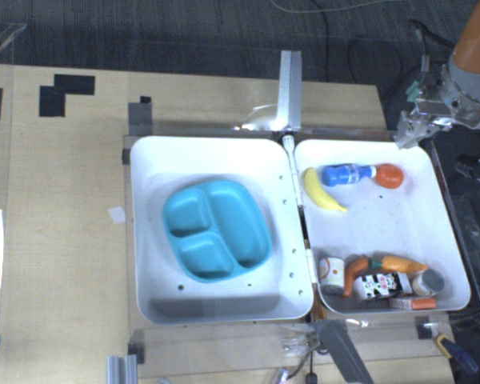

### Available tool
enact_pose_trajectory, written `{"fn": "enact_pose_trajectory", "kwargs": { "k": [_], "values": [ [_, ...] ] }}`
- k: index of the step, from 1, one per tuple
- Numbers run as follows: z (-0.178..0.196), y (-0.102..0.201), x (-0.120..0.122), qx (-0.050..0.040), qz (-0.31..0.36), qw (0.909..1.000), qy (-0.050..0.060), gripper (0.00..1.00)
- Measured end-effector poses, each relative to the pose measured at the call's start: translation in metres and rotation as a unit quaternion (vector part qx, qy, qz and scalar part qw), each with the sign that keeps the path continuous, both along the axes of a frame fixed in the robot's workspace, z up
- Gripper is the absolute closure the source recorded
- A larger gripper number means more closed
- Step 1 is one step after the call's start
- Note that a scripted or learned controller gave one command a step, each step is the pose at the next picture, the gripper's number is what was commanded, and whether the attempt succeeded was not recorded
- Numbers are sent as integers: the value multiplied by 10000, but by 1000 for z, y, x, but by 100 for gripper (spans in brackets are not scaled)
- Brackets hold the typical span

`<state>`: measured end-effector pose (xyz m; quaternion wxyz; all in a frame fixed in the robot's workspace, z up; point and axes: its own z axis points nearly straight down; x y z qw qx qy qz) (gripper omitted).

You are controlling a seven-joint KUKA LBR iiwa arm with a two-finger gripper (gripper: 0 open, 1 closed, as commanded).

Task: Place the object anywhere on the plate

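A blue divided plate (217, 229) lies in the left white bin (152, 166). The right bin (440, 214) holds a yellow banana (322, 192), a blue bottle with a white cap (346, 174) and a small orange ball (390, 177) along its far side. A cluster of items lies at its near edge: a small can (331, 271), orange carrot-like pieces (400, 264) and a printed packet (378, 286). My gripper (410, 130) hangs above the far right corner of the right bin, away from all the objects, with nothing seen in it.
A metal post (290, 90) stands upright behind the seam between the two bins. Cables (336, 6) run over the dark floor at the back. Black marks (68, 93) lie on the wooden bench at the left.
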<state>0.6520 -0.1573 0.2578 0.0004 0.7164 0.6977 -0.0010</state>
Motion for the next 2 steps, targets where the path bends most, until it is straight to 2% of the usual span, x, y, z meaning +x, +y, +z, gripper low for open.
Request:
{"fn": "enact_pose_trajectory", "kwargs": {
  "k": [1, 2],
  "values": [
    [-32, 76, -66, 14, 1228, 9924, 8, 100],
    [-76, 97, -74, 13, 329, 9995, 8, 100]
  ]
}}
